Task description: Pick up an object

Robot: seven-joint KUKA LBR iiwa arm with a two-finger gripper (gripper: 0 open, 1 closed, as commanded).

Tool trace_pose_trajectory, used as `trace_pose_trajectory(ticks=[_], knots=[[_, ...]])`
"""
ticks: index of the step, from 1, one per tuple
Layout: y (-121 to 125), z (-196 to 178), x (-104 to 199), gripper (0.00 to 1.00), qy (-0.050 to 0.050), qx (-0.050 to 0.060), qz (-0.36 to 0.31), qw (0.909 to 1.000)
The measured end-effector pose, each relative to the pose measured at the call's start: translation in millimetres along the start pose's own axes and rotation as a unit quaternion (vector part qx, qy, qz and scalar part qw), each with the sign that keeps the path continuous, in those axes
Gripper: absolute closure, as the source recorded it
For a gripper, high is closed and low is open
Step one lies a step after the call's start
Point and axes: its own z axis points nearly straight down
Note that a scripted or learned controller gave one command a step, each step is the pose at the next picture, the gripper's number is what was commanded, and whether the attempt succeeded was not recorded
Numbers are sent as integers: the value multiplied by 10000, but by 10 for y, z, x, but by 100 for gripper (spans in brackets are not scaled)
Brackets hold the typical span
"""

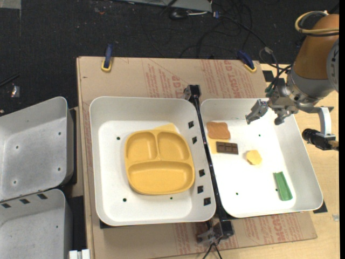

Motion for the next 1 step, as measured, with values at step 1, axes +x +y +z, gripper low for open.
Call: trace_pose_trajectory(ticks=[1], knots=[[31,-82,4,0,-11,-66,-13,10000]])
